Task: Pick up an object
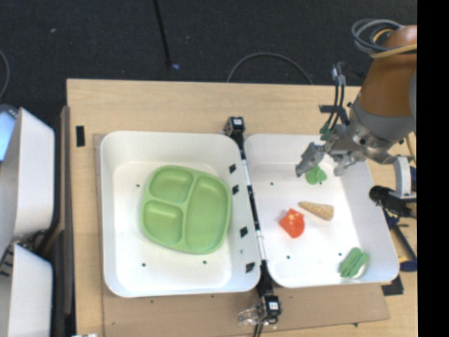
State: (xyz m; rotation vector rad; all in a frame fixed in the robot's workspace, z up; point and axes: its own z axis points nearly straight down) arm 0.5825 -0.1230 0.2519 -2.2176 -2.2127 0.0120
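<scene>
The right bin (277,161) holds a red pepper-like piece (292,223), a tan cone (316,210), a green pod (353,262) near the front right corner, and a small green piece (315,175) toward the back. My gripper (325,161) hangs over the back right of this bin, just above the small green piece. Its two grey fingers (309,160) stand apart, open, with nothing between them.
The left bin (116,153) carries a green divided plate (186,208). A ridge with black clips (247,195) separates the two bins. The arm comes in from the right over the bin's back right corner.
</scene>
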